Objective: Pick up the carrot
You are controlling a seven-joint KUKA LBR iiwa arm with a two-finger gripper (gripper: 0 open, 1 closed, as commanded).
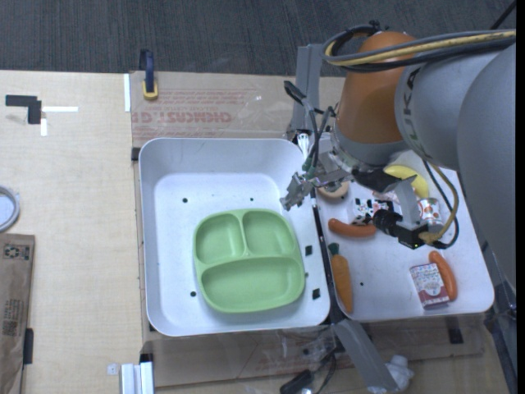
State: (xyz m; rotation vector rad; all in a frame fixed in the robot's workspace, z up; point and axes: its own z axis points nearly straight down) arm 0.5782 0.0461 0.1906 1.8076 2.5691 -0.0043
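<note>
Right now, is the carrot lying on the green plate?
No, the carrot lies in the right bin, beside the divider, apart from the green plate.

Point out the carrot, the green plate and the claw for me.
carrot (pixel 340 279): camera view, middle of its orange body.
green plate (pixel 248 260): camera view, the ridge between its compartments.
claw (pixel 297 194): camera view, at its tip over the bins' shared wall.

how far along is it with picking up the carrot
Nothing looks done yet: the carrot lies in the right bin, against its left wall near the front. In hand: the gripper hangs over the divide between the bins, well behind the carrot, with nothing visible in it. Left: move to the carrot, grasp it and lift it out. The green divided plate sits in the left bin, untouched.
</note>
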